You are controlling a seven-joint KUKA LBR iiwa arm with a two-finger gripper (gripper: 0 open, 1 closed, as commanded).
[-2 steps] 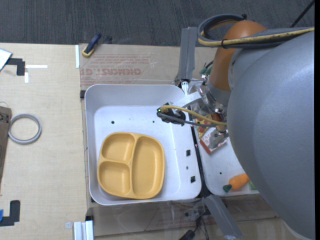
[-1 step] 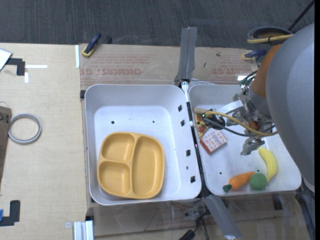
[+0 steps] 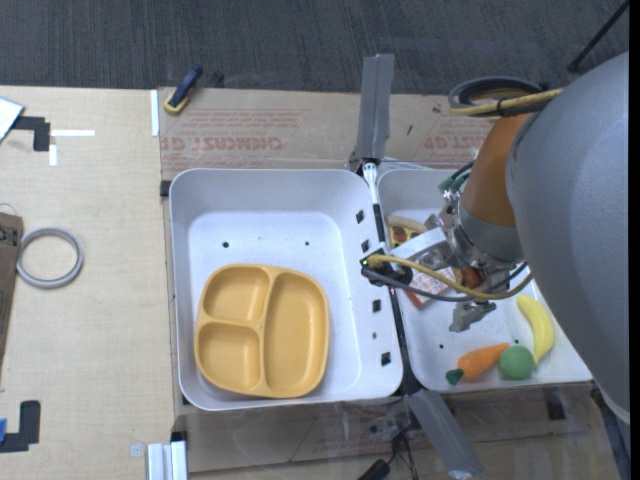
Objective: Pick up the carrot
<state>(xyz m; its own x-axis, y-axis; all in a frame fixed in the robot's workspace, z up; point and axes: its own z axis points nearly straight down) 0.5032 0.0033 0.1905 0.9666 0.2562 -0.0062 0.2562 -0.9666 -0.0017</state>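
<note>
The orange carrot (image 3: 480,360) with a green tip lies near the front edge of the right bin (image 3: 432,366), pointing left. My gripper (image 3: 468,314) hangs over the middle of that bin, a short way above and behind the carrot and apart from it. The arm's grey body and orange band cover much of the bin's back and right side.
A green ball (image 3: 516,362) touches the carrot's right end, and a banana (image 3: 538,326) lies just beyond it. A printed packet (image 3: 405,234) sits at the bin's back left. The left bin (image 3: 270,208) holds a yellow divided plate (image 3: 265,330). A tape roll (image 3: 47,256) rests on the bench at left.
</note>
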